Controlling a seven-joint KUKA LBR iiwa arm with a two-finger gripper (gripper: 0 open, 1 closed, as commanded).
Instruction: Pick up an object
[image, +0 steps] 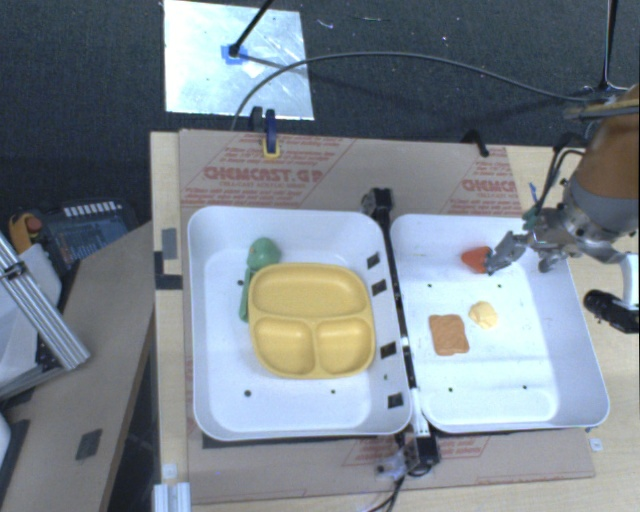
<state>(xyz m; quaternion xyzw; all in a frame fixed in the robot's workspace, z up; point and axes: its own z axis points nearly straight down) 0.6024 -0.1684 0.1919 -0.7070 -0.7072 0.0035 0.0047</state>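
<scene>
In the right bin (560, 390) lie three small objects: an orange-red piece (473, 258) near the back, a pale yellow lump (483, 315) in the middle, and a brown flat square (448, 334) just left of it. My gripper (525, 257) hangs over the bin's back right part, open, its two fingers spread wide. The left fingertip (497, 259) is right beside the orange-red piece, and nothing lies between the fingers. The arm's grey wrist and orange band (610, 165) rise at the right edge.
The left bin (215, 390) holds a yellow divided plate (308, 320) with a green object (258, 262) along its back left side. A black divider (392, 300) runs between the bins. Cables (400, 60) cross the dark floor behind the bench.
</scene>
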